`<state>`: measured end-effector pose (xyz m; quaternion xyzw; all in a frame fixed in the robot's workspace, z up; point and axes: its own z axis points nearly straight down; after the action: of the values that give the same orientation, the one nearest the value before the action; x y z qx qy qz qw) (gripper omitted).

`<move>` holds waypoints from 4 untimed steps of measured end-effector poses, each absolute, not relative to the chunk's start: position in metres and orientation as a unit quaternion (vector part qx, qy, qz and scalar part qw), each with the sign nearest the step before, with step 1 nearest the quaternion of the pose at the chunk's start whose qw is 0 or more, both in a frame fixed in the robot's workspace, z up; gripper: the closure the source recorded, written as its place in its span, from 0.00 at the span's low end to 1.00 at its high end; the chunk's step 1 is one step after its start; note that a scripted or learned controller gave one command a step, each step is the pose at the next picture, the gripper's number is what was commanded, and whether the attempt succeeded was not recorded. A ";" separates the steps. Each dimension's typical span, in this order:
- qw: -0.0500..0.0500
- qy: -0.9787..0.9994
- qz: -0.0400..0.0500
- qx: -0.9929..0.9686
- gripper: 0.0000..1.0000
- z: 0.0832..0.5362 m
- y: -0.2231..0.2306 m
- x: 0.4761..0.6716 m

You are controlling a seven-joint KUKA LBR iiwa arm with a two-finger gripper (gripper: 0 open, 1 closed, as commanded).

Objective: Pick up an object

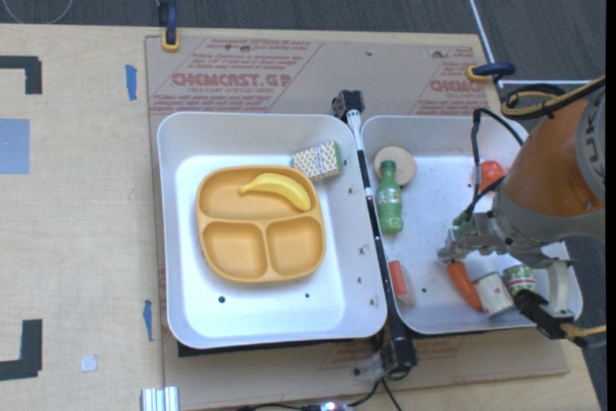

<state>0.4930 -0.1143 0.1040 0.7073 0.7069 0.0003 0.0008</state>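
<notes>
Landmark: right bin (423, 132).
Gripper (460, 245): low inside right bin, open or clenched cannot tell.
Carrot (464, 284): touching below gripper.
Crowding: white can (492, 293) beside carrot; green bottle (389, 197) left.

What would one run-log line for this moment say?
arm: over right bin | hand: low, near carrot | banana: on yellow plate, left bin

You can read red print on the brown sheet (318, 77) behind the two white bins (183, 207): "CHEMCAST GP" in large letters. The smaller lines around it are too blurred for you to read.
</notes>
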 end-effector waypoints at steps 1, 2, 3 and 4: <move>0.000 0.708 0.001 0.707 1.00 0.185 -0.027 0.480; 0.000 0.707 0.001 0.707 0.00 0.185 -0.028 0.480; 0.000 0.707 0.000 0.707 0.00 0.185 -0.028 0.480; 0.000 0.707 0.000 0.707 0.00 0.093 -0.089 0.525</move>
<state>0.5247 -0.0886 0.0927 0.7068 0.7074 0.0000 -0.0004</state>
